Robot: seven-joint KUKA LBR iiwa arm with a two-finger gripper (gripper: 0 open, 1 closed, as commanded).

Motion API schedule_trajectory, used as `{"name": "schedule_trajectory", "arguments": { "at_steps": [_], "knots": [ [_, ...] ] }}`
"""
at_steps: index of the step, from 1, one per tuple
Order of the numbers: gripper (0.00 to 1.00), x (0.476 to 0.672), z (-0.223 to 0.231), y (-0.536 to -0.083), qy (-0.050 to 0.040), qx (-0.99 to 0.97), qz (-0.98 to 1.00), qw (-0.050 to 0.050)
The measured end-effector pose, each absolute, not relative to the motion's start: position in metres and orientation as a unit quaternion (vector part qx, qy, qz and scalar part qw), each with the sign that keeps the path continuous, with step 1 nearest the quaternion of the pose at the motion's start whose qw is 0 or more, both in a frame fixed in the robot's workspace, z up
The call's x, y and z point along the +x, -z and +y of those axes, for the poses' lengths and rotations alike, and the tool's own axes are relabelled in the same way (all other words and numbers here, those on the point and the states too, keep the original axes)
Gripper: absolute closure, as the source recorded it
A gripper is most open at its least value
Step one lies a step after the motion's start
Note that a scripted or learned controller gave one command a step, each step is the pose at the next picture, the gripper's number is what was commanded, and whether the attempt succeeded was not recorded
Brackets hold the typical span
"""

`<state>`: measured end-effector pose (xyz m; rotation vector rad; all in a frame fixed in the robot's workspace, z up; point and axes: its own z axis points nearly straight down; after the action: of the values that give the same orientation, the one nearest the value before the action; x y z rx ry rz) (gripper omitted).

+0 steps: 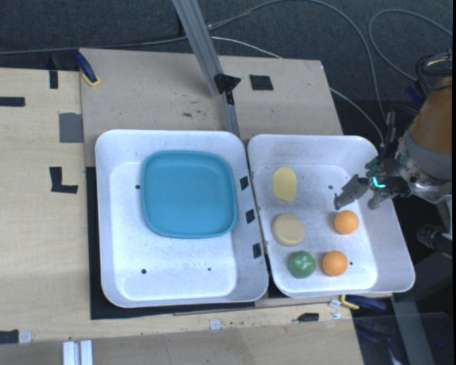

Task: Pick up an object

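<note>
The left bin (pixel 121 204) carries a blue plate (pixel 188 193). I hover at the right bin's (pixel 387 268) right edge, my gripper (pixel 361 192) spread with nothing between its fingers. The nearest orange ball (pixel 346 222) lies just below me, toward the front edge.

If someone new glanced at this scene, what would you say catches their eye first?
Probably the large blue plate, lying flat in the left bin. Next come the small bright items in the right bin: a yellow piece, a beige disc, a green ball and two orange balls. The tool hangs just above the upper orange one.
</note>
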<state>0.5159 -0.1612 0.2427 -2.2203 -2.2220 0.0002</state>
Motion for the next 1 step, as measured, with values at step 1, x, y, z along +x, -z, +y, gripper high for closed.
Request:
{"name": "schedule_trajectory", "arguments": {
  "at_steps": [1],
  "knots": [
    [0.00,0.5158,-0.1612,-0.2426,-0.0001,-0.707,-0.707,0.000]
  ]
}}
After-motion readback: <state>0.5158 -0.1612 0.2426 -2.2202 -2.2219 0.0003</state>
